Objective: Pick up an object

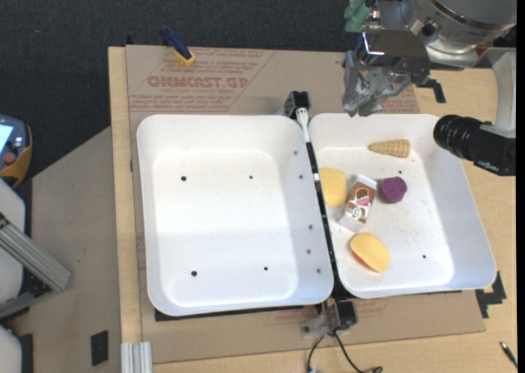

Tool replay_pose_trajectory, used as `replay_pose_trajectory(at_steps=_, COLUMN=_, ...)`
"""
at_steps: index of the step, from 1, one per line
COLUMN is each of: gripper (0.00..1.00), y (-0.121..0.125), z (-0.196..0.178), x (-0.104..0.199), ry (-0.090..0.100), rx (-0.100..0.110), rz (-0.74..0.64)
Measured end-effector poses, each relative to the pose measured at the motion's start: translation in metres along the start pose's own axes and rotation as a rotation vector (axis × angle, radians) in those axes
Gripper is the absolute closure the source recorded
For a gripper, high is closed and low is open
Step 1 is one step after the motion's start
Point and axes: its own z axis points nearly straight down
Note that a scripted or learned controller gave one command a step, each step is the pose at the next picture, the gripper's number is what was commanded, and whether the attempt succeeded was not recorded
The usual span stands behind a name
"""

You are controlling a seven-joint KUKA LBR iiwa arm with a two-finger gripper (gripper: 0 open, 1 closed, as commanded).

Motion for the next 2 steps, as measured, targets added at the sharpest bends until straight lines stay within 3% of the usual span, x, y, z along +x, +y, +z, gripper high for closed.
replay_pose_trajectory(at_steps=1, gripper=1.0, y=0.001, z=0.023, x=-0.168, ry=-0.001, rx=0.001, rz=0.008)
replay_pose_trajectory(at_steps=2, gripper=1.0, y=0.0, z=0.138, x=-0.093, ry=0.002, rx=0.011, rz=-0.017)
